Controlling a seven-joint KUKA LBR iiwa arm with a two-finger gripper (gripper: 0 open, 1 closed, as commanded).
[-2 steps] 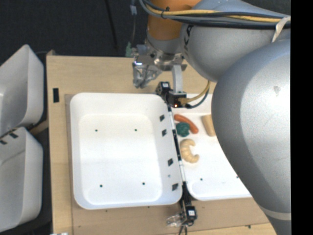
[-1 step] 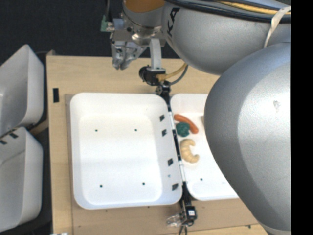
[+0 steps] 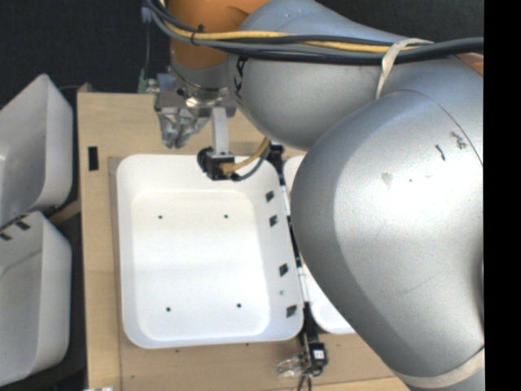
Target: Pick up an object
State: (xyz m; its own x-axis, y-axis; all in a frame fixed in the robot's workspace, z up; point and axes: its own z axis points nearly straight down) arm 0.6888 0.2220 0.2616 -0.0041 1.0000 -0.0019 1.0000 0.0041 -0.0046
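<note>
Overhead, the grey KUKA arm with its orange band fills the right and upper part of the camera view, its bulky rounded joints covering most of the right-hand shallow white bin, of which a strip of near rim shows. The metallic end effector hangs under the orange band, above the light wooden table just beyond the far rim of the left-hand shallow white bin, towards that bin's far left corner. Whether it is apart or together cannot be told from this angle, and nothing can be seen clamped in it.

Just beside it, a short white bar runs down to a small black fitting that sits at the left bin's far rim, with a thin yellow cable curling off it towards the arm. The left bin's floor shows plain white with four small dark dots. No loose object to pick up can be made out with any certainty. A row of small black clips lines the seam between the two bins. Black and yellow cables drape across the arm's upper joint. Two white moulded containers stand off the table's left edge.
</note>
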